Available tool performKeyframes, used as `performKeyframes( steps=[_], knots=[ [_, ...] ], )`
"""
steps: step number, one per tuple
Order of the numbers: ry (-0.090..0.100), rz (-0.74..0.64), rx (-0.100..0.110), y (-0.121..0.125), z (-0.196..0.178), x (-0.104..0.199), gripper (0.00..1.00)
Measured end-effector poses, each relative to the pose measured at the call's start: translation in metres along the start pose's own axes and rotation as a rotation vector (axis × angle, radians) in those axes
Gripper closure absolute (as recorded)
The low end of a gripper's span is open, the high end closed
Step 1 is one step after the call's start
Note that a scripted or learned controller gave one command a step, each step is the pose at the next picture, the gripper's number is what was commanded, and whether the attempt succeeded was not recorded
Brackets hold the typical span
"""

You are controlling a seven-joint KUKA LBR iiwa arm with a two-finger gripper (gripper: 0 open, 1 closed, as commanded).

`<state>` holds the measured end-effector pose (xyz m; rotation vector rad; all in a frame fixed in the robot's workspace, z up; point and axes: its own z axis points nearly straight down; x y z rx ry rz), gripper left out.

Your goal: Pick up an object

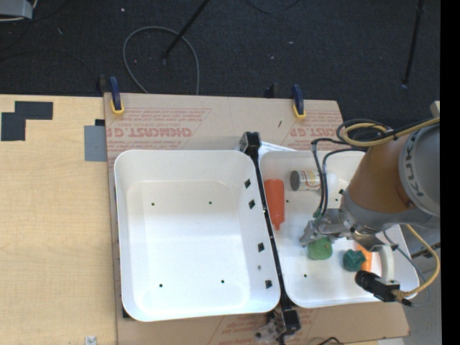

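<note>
Two white bins sit side by side; in the right bin (302, 293), the claw (317, 232), grip state unclear, hangs directly over a green ball (320, 249), touching its far side.

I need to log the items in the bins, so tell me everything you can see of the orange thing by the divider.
The orange thing is a long, narrow object of plain orange, smooth and probably plastic, squared off at its far end and tapering toward the near end. It lies flat on the floor of the right bin, lengthwise along the divider between the bins, close to that wall or touching it. Nothing else touches it; the hand sits apart, nearer the green ball.
</note>
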<state>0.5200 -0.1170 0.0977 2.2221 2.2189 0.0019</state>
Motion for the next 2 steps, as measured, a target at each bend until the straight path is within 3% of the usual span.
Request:
performKeyframes(
  steps=[1, 2],
  knots=[
    [0.001, -0.008, -0.006, 0.039, -0.093, 0.066, 1.0],
    [0.002, -0.008, 0.003, 0.022, -0.089, 0.154, 1.0]
  ],
)
